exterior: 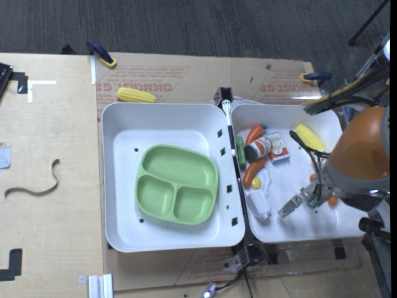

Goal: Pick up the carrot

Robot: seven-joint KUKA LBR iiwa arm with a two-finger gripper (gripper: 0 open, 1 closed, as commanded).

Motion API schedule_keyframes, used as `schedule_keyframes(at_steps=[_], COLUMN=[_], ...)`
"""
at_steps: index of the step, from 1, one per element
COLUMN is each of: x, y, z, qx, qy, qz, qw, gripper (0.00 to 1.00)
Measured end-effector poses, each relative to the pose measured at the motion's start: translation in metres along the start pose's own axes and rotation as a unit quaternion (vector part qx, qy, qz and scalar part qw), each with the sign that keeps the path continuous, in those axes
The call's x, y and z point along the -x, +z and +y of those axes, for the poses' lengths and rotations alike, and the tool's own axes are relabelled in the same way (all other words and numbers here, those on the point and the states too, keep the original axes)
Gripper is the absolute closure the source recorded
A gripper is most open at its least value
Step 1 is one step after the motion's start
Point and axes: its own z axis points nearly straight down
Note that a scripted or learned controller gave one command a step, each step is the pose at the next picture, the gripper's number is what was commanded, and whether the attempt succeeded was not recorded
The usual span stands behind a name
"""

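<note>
The scene is evenly and brightly lit from above. Soft shadows are cast inside the white bins [111, 166]. Slight blur is seen throughout, with no harsh glare.

- We see a robot lab or test bench, not a home.
- Two white bins [111, 185] sit on clamped cardboard [186, 79].
- Clamps [101, 53], cables [347, 92] and grey carpet [186, 11] surround them.

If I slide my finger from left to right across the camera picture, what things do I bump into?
Curvy brown strip on the bench → green divided plate in the left bin → carrot in the right bin → gripper → the arm's orange band.
</note>
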Motion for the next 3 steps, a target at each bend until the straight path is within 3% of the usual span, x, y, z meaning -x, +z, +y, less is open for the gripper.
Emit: schedule_keyframes(at_steps=[1,2,3], x=[0.067,0.119,0.065], y=[0.000,-0.002,-0.010], z=[0.009,0.054,0.101], qx=[0.003,0.005,0.002], qy=[-0.055,-0.242,-0.127], qz=[0.002,0.000,-0.002], qw=[0.9985,0.9704,0.9919], gripper=[0.00,0.00,0.00])
